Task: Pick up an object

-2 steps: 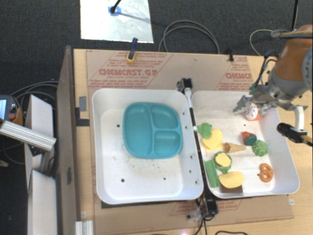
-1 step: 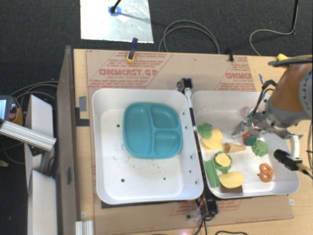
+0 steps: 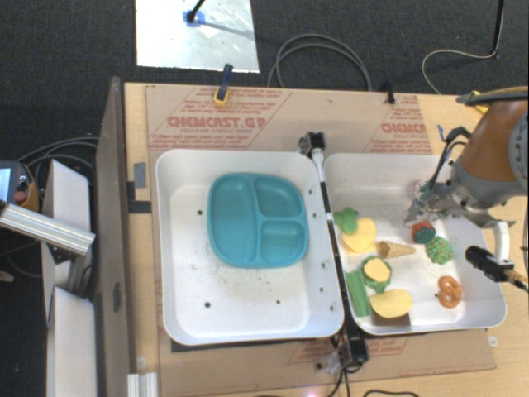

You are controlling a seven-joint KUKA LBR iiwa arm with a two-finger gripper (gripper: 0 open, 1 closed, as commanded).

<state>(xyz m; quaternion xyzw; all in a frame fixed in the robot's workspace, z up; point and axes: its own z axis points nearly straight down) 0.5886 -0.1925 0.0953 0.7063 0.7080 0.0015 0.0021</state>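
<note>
the hand (image 3: pixel 423 213) is low in the right bin (image 3: pixel 388 176), just above a small red-and-green toy (image 3: pixel 424 233); i cannot tell its state. beside that toy lie a green bumpy piece (image 3: pixel 440 251), a pretzel (image 3: pixel 450 291), a cone (image 3: pixel 397 250) and yellow and green toy foods (image 3: pixel 360 236). the left bin (image 3: pixel 182 304) holds a teal tray (image 3: pixel 257 221), both bins resting on the surface (image 3: pixel 281 110).

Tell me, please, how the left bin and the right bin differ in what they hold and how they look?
The left bin holds one teal divided plate; the right bin holds many small toy foods, such as a pretzel and a cone. The left bin looks wider in this view than the right bin. The arm's tool is above the right bin, not the left bin. Both are shallow and white.
</note>
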